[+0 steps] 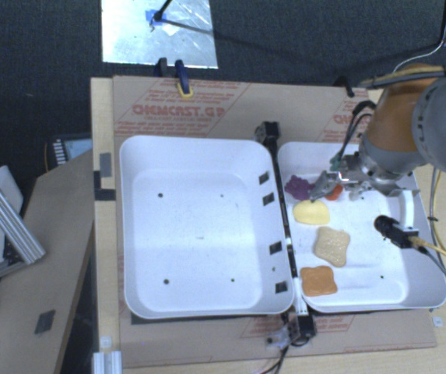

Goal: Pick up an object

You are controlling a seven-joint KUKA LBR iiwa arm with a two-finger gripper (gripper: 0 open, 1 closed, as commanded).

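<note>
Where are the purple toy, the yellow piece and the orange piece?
purple toy point(296, 185): camera view, its middle.
yellow piece point(311, 213): camera view, its middle.
orange piece point(318, 280): camera view, its top face.

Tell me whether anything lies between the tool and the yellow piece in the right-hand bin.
Nothing visible does. The tool hangs just above the yellow piece in the right bin. A purple piece sits to one side of the tool and a small red piece to the other, neither covering the yellow one.

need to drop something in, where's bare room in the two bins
The left bin has a bare floor throughout. The right bin is crowded along its left side: purple piece, yellow piece, beige piece, orange piece, hand.
</note>
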